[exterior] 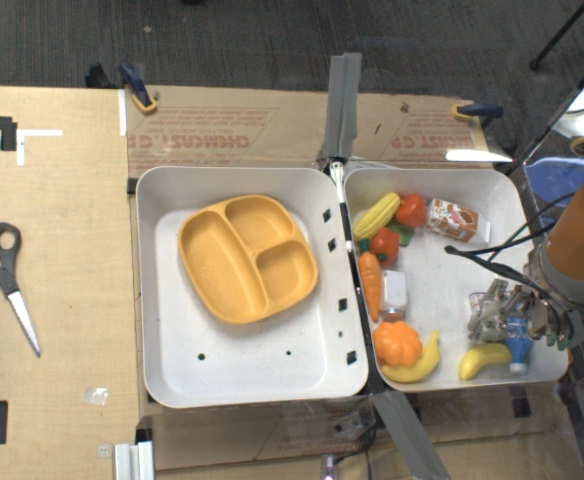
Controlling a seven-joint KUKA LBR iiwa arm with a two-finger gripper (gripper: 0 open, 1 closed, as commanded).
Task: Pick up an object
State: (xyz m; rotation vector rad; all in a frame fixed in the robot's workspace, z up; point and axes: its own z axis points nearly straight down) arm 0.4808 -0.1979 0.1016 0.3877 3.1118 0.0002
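Note:
The right bin (442,180) holds several toy foods. At its back lie a yellow corn cob (376,215), a red tomato (410,209) and a red-and-white packet (453,219). Along the left wall are a red pepper (384,245), a carrot (371,283), a white block (395,290), an orange pumpkin (397,342) and a banana (419,365). My gripper (494,313) is low in the front right corner of this bin. It hangs just above a small yellow fruit (484,360) and a blue-and-white bottle (518,349). I see nothing held in it.
The left bin (162,298) holds a yellow divided plate (247,258). Scissors (10,278) lie on the wooden bench at far left. The arm's orange band (582,233) and black cables (502,253) hang over the right bin's right side.

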